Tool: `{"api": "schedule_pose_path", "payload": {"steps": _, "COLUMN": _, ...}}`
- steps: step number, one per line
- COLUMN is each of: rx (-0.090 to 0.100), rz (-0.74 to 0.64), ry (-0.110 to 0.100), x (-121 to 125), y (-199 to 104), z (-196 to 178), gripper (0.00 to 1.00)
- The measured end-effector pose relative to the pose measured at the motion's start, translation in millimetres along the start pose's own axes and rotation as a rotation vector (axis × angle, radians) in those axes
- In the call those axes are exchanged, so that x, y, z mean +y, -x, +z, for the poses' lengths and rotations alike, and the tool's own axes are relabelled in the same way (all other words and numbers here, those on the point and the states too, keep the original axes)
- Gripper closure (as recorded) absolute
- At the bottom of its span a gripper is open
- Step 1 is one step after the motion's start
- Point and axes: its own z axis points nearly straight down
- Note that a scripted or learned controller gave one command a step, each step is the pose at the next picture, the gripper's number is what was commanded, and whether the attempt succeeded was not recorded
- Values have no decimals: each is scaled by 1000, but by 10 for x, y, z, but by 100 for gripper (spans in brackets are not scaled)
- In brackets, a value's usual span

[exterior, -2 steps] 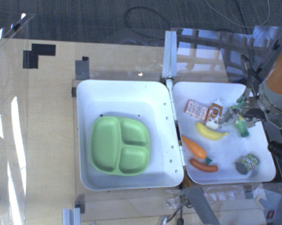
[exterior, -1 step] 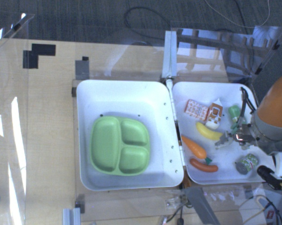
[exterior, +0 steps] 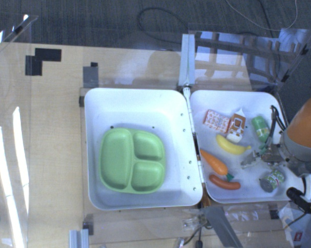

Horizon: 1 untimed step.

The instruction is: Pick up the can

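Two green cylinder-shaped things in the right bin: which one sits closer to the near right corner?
The can, silvery with a green label, lying by the bin's near right corner just below the gripper. The other, a plain green bottle, lies farther back, beside the small carton.

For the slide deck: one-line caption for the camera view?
Gripper hovers in the right bin beside the can; green divided tray in the left bin.

I see the left bin (exterior: 93,154) holding a divided tray (exterior: 132,160), right bin (exterior: 199,133) holding a can (exterior: 272,180) near its front right corner, sausage (exterior: 224,182) left of it, carrot (exterior: 213,163) and banana (exterior: 232,145) behind, gripper (exterior: 253,158) just right of the banana.
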Motion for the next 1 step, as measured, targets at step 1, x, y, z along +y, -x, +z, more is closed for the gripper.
{"api": "schedule_pose_path", "payload": {"steps": 1, "rx": 0, "rz": -152, "ry": 2, "x": 11, "y": 78, "z": -6, "gripper": 0}}
